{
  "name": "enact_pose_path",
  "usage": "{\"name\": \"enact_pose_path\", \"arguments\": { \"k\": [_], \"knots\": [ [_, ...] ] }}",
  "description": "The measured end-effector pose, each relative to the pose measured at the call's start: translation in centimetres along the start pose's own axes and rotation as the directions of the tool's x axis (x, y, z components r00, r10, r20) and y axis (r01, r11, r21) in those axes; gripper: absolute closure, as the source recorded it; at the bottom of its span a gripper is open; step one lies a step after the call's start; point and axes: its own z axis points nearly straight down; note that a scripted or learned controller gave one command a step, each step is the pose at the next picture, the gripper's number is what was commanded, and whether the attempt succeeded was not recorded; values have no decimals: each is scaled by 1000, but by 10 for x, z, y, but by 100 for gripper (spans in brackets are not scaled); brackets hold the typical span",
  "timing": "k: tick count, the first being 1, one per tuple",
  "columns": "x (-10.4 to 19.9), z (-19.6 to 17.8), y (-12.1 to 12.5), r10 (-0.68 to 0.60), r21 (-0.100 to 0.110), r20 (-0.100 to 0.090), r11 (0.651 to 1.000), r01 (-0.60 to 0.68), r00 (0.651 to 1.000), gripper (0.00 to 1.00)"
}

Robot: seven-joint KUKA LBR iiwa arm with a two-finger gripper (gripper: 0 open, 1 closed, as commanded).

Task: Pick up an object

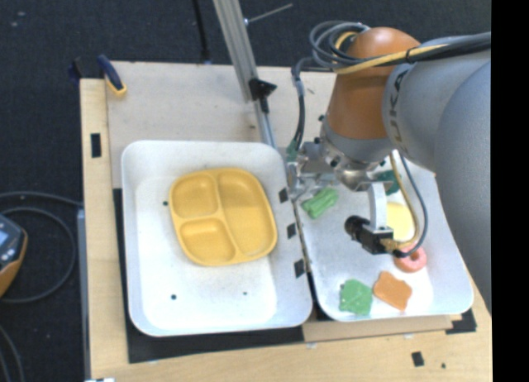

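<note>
Over the right bin (pixel 446 289) your gripper (pixel 310 180) hangs low by the divider between the two bins, with a light green oblong piece (pixel 320 202) just below and beside it; whether that piece sits between the tips or merely next to them, you cannot tell, and the claw's opening is hidden under the wrist, so treat its state as unknown. That green piece, at the bin's upper left, looks like your nearest candidate. It reads as a small foam or plastic toy: probably light, a little soft, unlikely to break, and easiest taken across its short width near the middle. Further down lie a darker green block (pixel 355 298) and an orange block (pixel 392 290) close together, a pink ring (pixel 411 259) and a pale yellow piece (pixel 399 220) (partly behind the cable). The left bin (pixel 149 306) holds a yellow divided plate (pixel 222 215), broad and flat, a poor choice for two fingers.
</note>
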Motion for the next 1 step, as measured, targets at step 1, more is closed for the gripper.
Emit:
{"name": "enact_pose_path", "arguments": {
  "k": [1],
  "knots": [
    [55,-17,20,-1,-2,0,1000,1,1000,100]
  ]
}}
